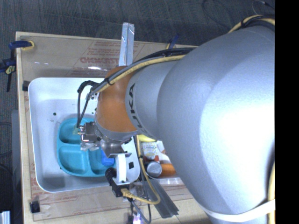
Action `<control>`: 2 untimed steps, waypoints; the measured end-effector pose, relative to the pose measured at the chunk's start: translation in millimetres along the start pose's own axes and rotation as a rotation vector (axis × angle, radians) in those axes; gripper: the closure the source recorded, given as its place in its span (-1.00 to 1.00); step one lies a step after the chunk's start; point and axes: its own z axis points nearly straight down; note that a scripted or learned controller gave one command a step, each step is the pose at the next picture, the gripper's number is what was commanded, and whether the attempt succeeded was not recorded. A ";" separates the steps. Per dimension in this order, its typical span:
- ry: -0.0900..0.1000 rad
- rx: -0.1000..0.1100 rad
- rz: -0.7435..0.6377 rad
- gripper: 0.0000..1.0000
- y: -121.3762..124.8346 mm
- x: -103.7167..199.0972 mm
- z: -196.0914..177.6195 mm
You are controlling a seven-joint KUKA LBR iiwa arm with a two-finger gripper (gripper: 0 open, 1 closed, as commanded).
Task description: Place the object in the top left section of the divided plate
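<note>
Clearly one blue divided plate [72, 153] sits in one white bin [42, 125]; the hand's state I cannot tell.

Bright turquoise divided plate [72, 153] sits in a plain white bin [39, 125]. Grey arm [210, 120] with its orange band [114, 104], a yellow cable [154, 59] along it. Tan bench [60, 48] carries faded red lettering.
</note>
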 end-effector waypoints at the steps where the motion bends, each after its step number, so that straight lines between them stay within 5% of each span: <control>1: -0.001 -0.005 -0.493 1.00 53.3 47.2 -28.1; 2: 0.001 -0.007 -0.283 1.00 -0.2 -3.9 -257.0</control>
